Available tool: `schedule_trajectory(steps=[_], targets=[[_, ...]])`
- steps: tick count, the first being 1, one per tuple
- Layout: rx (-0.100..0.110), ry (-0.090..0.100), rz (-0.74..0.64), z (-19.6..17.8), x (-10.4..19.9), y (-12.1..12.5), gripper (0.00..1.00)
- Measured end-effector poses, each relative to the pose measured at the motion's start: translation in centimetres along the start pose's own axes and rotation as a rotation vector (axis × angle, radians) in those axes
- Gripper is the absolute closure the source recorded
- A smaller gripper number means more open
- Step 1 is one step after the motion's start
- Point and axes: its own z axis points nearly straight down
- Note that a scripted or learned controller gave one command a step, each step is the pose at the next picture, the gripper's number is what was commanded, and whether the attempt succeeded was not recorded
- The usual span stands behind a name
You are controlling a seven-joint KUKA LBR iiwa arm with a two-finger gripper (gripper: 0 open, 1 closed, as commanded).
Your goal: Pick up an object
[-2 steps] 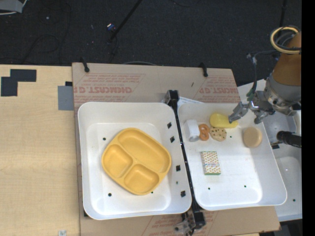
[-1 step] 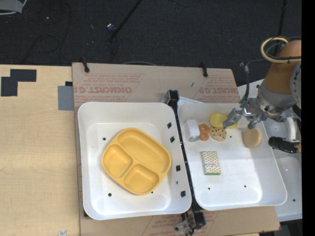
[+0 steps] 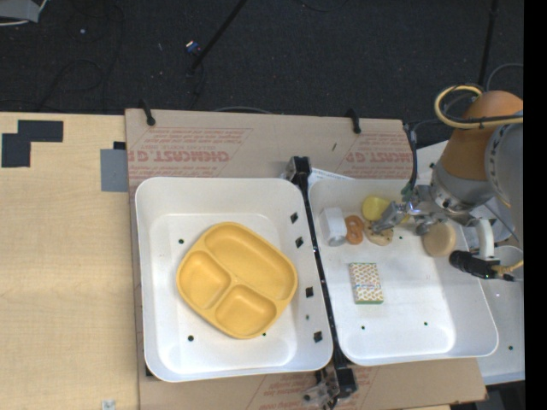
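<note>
My gripper (image 3: 402,217) hangs low over the back of the right bin (image 3: 427,331), reaching in from the right. Just to its left lie a yellow rounded piece (image 3: 373,206) and a tan disc (image 3: 380,237), close to the gripper's tip. It is not clear whether either one touches the tip. A small orange piece (image 3: 355,229) and a white cylinder (image 3: 332,225) lie further left, by the bin's wall. A beige round object (image 3: 438,240) lies to the right of the gripper. A small patterned box (image 3: 366,282) lies flat in the bin's middle.
The left bin (image 3: 162,331) holds a yellow divided plate (image 3: 237,278) with three compartments. A black divider (image 3: 312,263) runs between the bins. Bare white floor spreads across the front half of the right bin. Cardboard lines the back behind both bins.
</note>
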Motion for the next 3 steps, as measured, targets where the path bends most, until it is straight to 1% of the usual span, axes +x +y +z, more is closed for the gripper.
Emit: schedule_trajectory(steps=[1, 2, 3], targets=[[-0.003, -0.001, -0.003, -1.5, 0.0, 0.1, 1.0], [-0.006, -0.006, 0.002, -5.8, 0.1, 0.3, 1.0], [-0.005, -0.006, 0.001, -10.0, -0.1, 0.3, 1.0]])
